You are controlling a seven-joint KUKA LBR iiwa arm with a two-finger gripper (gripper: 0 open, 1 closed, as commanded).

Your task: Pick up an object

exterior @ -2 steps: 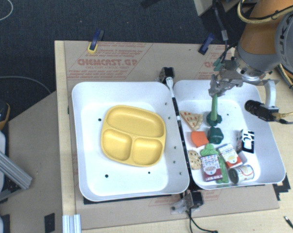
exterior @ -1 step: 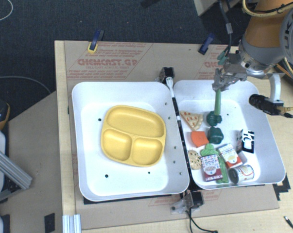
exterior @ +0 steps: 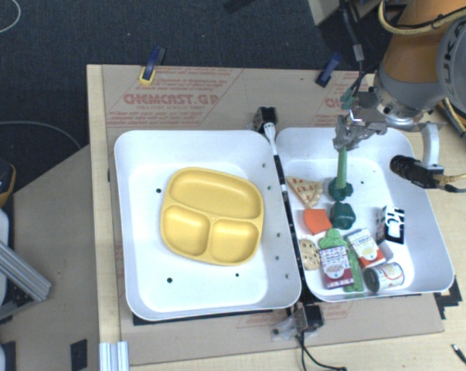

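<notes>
My gripper hangs over the back of the right bin. A light green stick-shaped toy sits between its fingers, held by the top end. The stick hangs nearly upright and ends in a rounded knob. Just below that knob a dark teal round piece lies on the bin floor; I cannot tell whether the two touch. Around it in the same bin lie a triangular pizza-slice toy, an orange block, a round cookie, a red packet, a green-and-white packet, a small can and a black-and-white piece.
The left bin holds a yellow divided plate. A black divider runs between the two bins. A black cylindrical part of the arm juts over the right bin's back right corner. Blue clamps grip the board's far edge.
</notes>
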